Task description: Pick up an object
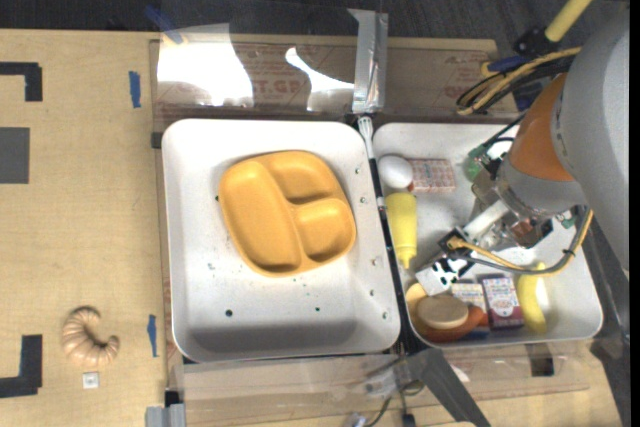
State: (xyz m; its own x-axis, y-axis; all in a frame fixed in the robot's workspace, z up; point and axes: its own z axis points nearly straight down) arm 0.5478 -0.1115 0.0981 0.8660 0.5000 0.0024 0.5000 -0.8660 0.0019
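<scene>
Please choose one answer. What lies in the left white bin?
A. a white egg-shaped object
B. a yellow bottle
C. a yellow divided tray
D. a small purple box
C: the yellow divided tray lies alone in the left bin, while the purple box, the yellow bottle and the white egg-shaped object are all in the right bin.

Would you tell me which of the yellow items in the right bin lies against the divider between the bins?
The long yellow tube, lying along the right bin's left wall; the other yellow item sits near the opposite front corner.
</scene>
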